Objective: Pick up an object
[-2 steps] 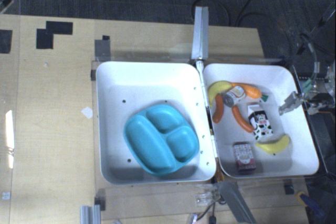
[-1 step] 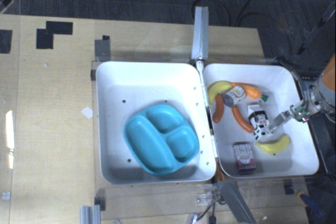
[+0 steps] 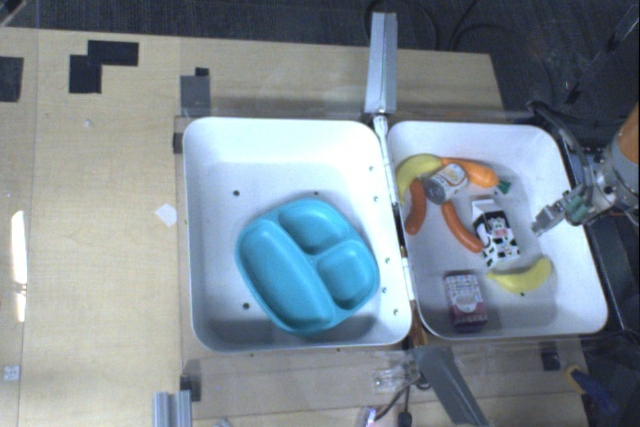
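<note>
The right bin (image 3: 560, 150) holds several small items. A yellow banana (image 3: 413, 170), a grey and white can (image 3: 444, 184) and an orange carrot (image 3: 481, 175) lie together at its back left. A brown sausage (image 3: 415, 209) lies along the left wall. An orange sausage (image 3: 461, 227) and a black and white cow-patterned box (image 3: 494, 236) are in the middle. A second yellow banana (image 3: 523, 277) and a maroon packet (image 3: 465, 300) lie near the front. My gripper (image 3: 556, 214) hangs over the bin's right side, right of the cow-patterned box, with nothing seen in it.
The left bin (image 3: 215, 215) carries a blue divided plate (image 3: 306, 263) towards its front. A metal post (image 3: 381, 65) rises behind the wall between the bins. Cables lie on the dark floor at the back right.
</note>
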Tool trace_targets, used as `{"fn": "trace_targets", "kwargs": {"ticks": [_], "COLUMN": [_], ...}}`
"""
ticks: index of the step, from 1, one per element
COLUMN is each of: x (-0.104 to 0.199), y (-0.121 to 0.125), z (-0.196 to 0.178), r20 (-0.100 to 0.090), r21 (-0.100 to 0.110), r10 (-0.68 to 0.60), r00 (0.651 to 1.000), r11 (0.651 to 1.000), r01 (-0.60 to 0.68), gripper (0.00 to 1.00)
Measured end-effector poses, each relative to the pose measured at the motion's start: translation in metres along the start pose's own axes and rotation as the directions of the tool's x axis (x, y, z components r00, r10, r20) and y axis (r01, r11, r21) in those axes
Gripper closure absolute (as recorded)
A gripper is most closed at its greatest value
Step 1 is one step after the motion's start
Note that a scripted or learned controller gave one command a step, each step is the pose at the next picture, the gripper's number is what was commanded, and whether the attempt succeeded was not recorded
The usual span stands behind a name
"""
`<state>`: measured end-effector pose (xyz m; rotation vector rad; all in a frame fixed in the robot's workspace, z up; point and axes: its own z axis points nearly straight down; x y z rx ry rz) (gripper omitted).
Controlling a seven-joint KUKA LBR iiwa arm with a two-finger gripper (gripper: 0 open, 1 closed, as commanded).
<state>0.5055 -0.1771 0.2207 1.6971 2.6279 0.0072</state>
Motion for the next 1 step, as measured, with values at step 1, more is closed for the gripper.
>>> {"fn": "trace_targets", "kwargs": {"ticks": [1], "x": [0.0257], "y": [0.0062], "z": [-0.1056], "r20": [-0.002], "r21": [0.003], "r10": [0.109], "r00": [0.994], "r11": [0.994], "r01": [-0.109], "gripper": [1.0]}}
